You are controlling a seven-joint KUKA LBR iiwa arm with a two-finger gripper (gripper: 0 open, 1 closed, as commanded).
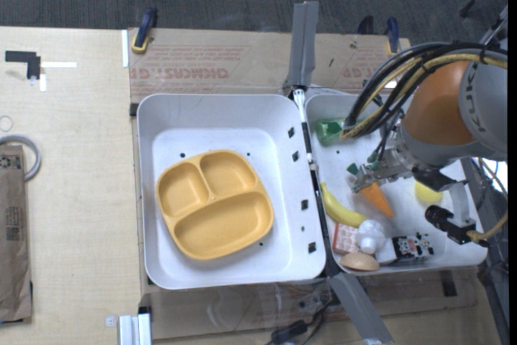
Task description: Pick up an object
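From above the tabletop [65, 174], we see the arm reach from the right into the right bin [460, 258], its hand [373, 174] low over an orange carrot-shaped toy [378, 199]. We cannot tell whether the hand is released or clenched; cables and wrist hide it. A banana [341, 208], a green item [329, 130] and a yellow piece [428, 191] lie nearby. The left bin [153, 133] holds a yellow divided plate [214, 204]. We judge a good pick needs the hand centred on the carrot, clear of the banana.
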